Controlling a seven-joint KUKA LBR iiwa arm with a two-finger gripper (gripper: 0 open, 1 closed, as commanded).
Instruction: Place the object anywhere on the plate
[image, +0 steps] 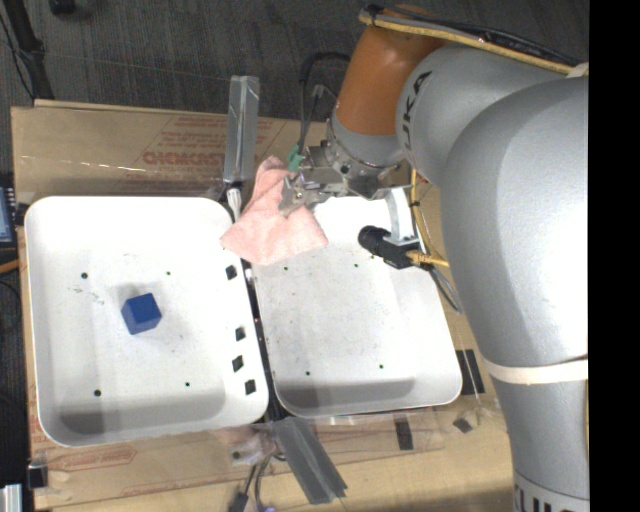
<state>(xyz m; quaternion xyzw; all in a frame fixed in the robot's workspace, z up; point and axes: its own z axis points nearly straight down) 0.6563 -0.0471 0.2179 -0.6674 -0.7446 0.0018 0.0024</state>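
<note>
In the camera view, locate the pincer (300, 190) at about 12 o'clock of the frame, over the far-left corner of the right bin (360, 340). A pink cloth (275, 225) hangs from it, with its top gathered at the fingertips, so treat the pincer as pinching the cloth. The cloth's lower part drapes across the divide between the bins and appears to brush the rims at its 6 o'clock edge; you cannot confirm full clearance. The step in hand reads as carrying the cloth after pickup. No plate can be made out, so you cannot tell which surface counts as the target. The next move calls for a lift enough to free the hanging hem before any sideways travel, then release over the target. A blue cube (141, 312) lies in the left bin (60, 260), toward 9 o'clock, well apart from the cloth. The arm (500, 200) covers the 3 o'clock side, hiding the right bin's far edge and the tabletop there. The fingertips themselves are small and partly wrapped by fabric.
</note>
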